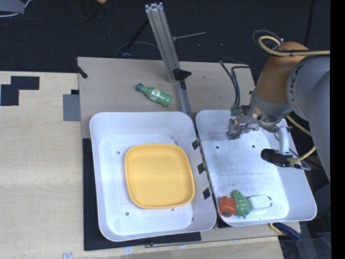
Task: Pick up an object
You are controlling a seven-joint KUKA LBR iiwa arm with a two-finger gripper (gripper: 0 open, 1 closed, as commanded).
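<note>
My gripper [235, 132] hangs over the back part of the right bin [253, 166], its fingertips pointing down with nothing between them. At that bin's front edge lie a red round object [227, 206], a green bumpy object [241, 204] touching it, and a white piece [260, 202] just to their right. These lie well in front of the gripper. A yellow square plate [159, 175] rests flat in the left bin [108, 139].
A green bottle [154, 94] lies on its side on the bench behind the left bin. A slanted aluminium post [166, 39] rises from the bench between the bins' back edges. Black clips [200, 166] join the two bins.
</note>
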